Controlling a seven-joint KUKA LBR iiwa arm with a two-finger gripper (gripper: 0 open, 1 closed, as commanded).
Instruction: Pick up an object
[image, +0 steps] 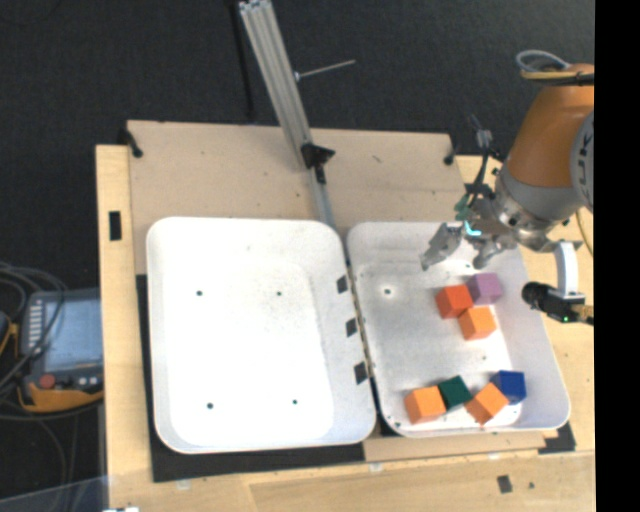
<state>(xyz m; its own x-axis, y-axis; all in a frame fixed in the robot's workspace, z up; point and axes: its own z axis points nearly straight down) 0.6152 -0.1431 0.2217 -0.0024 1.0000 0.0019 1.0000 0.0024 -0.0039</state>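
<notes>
— Hovering where?
— Gripper (462, 250) hangs over the right bin's (400, 330) far end, fingers spread, holding nothing.
— Nearest block?
— Red block (454, 300), just beside the purple block (486, 288).

I work in a robotics lab: my tabletop (230, 165) is a bare plywood board set on dark carpet (100, 70), with two white bins (170, 300) fixed side by side on it. An aluminium mast (280, 80) rises from the board's far edge. A control pendant (60, 345) with loose cables (15, 290) lies on the floor beside it.
</notes>
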